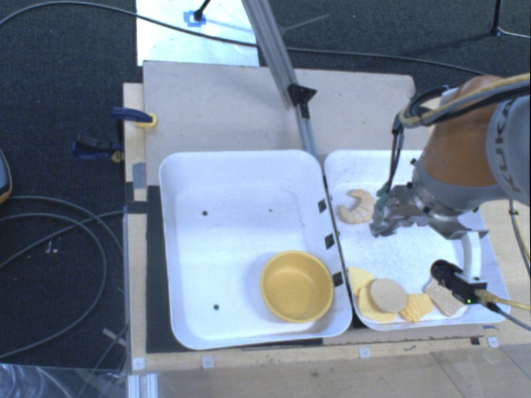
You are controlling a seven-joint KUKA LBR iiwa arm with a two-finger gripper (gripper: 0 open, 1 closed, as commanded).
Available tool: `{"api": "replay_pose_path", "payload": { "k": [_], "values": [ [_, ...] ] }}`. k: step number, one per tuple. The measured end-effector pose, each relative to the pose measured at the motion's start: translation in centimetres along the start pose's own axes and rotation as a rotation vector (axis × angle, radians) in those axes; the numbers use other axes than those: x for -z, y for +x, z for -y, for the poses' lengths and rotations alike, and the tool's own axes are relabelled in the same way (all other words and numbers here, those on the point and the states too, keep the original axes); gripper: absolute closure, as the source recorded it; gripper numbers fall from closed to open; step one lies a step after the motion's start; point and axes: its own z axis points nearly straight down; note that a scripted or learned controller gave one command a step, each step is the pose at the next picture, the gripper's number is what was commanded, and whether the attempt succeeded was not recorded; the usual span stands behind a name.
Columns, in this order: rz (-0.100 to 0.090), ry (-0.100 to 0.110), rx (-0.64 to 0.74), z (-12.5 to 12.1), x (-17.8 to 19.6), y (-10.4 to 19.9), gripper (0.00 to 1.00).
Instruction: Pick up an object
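The grey arm with its orange band reaches in from the right of the frame, and its gripper (383, 220) hangs low over the right shallow white bin (344, 166), just right of a curved tan croissant-shaped piece (357, 206). How the fingers stand, and whether anything is between them, cannot be told. Along that bin's lower edge lie a round beige disc (387, 294), a yellow waffle-textured piece (416, 307) and a tan slab (445, 298). A yellow plastic bowl (297, 286) sits upright in the lower right of the left white bin (191, 172).

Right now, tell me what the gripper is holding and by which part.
Cannot be told. The gripper sits low in the right bin beside the croissant, with nothing visibly between its tips.
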Motion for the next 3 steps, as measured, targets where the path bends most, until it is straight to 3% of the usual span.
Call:
{"api": "replay_pose_path", "payload": {
  "k": [3],
  "values": [
    [-0.002,0.000,0.001,-10.4,0.0,12.5,1.00]
  ]
}}
